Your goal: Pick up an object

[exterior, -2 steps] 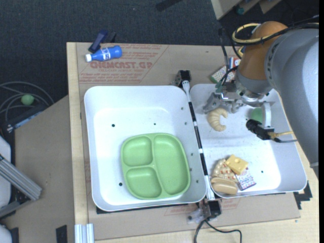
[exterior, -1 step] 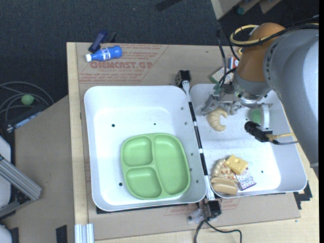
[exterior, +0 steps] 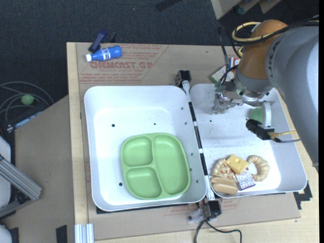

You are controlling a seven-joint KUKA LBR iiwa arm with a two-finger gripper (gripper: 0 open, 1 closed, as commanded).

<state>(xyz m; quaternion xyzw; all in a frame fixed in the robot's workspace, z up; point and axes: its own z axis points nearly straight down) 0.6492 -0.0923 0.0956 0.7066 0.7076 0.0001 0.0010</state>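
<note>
From above and at a slant: a brown desk [exterior: 126, 62] with two shallow white bins set side by side, rims touching along the middle.

In the left bin [exterior: 101, 115], a pale green plate [exterior: 154, 165] with three compartments, flat on the bottom, toward the near side and close to the shared wall. Bare white floor around it, dotted with a few small dark holes.

In the right bin [exterior: 223, 135], a huddle of toy food in the near corner: a yellow cheese wedge [exterior: 236, 164] on top, a tan ring-shaped pastry [exterior: 259, 167] just beside it to the right, a bun-like piece [exterior: 224, 186] at the near rim, and a small printed box [exterior: 246, 181] wedged among them. All touching or nearly so.

Reaching in from the right, the grey arm [exterior: 298, 75] with its orange band [exterior: 255, 49]. Below it the hand [exterior: 221, 107], low over the far part of the right bin, well apart from the toy food. Released or clenched: cannot tell from here. Nothing visibly grasped.

On the far left of the desk, outside the bins, a blue and white bottle [exterior: 104, 53] on its side. Off the desk at the left, a small green ball [exterior: 28, 99] among cables.
</note>
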